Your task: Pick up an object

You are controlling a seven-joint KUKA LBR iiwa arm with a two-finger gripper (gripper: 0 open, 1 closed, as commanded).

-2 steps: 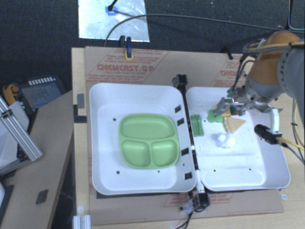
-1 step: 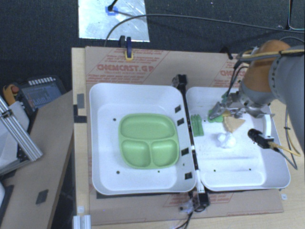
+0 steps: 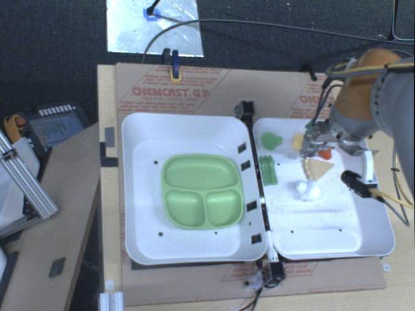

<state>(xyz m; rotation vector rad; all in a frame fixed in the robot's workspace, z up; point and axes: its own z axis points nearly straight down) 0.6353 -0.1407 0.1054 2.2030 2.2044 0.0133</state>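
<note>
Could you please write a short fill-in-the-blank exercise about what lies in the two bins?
1. The green three-compartment plastic tray lies in the ____ bin.
2. The gripper is above the ____ bin.
3. The small white ball lies just below the tan ____-shaped piece.

Missing words: left; right; wedge

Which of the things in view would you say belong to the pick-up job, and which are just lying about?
For the job:
- tool, low over the right bin
- tan wedge
- white lump
- green ridged piece
- green blob
- small yellow piece

Lying about:
- green divided tray in the left bin
- handheld controller on the side table
- foil sheet
</note>
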